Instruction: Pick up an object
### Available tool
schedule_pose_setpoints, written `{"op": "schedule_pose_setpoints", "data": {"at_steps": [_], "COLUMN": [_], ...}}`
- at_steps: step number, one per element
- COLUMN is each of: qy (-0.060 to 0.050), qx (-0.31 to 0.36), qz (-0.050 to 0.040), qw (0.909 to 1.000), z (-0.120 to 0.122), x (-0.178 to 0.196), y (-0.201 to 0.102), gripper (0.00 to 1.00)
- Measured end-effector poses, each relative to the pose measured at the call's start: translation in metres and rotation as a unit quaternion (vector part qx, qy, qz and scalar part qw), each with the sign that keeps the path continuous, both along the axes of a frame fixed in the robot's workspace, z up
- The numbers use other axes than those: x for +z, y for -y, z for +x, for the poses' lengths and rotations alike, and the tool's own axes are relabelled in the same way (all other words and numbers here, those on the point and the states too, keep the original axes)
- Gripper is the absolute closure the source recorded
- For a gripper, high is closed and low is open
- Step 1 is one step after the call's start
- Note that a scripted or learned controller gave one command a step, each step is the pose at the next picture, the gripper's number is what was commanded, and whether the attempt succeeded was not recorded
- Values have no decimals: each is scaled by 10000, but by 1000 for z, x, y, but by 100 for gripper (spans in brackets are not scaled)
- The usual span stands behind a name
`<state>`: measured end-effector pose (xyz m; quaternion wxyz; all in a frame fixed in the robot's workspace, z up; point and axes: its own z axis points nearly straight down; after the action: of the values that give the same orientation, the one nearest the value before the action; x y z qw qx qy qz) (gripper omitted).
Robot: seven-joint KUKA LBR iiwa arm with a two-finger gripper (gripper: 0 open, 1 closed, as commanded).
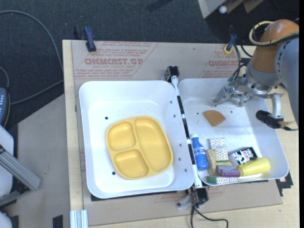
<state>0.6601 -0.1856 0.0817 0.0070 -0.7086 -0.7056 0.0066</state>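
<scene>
End effector (pixel 231 97) hangs over the right bin's (pixel 266 141) far part, fingers seemingly apart, empty; brown wafer (pixel 214 117) at its seven o'clock, likeliest target.

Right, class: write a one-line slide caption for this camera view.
Gripper hovers over the right bin near a brown cracker; yellow divided plate sits in the left bin.

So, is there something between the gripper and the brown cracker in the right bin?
Nothing visible. The gripper hangs above bare bin floor in the right bin, and the brown cracker lies apart from it, toward the view's lower left, with open floor between them.
</scene>
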Motion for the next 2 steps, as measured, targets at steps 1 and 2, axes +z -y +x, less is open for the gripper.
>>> {"op": "schedule_pose_setpoints", "data": {"at_steps": [1, 2], "qy": [16, 63], "qx": [32, 18], "qz": [83, 0], "qw": [10000, 10000], "z": [5, 5], "x": [2, 2], "y": [31, -11], "gripper": [0, 0]}}
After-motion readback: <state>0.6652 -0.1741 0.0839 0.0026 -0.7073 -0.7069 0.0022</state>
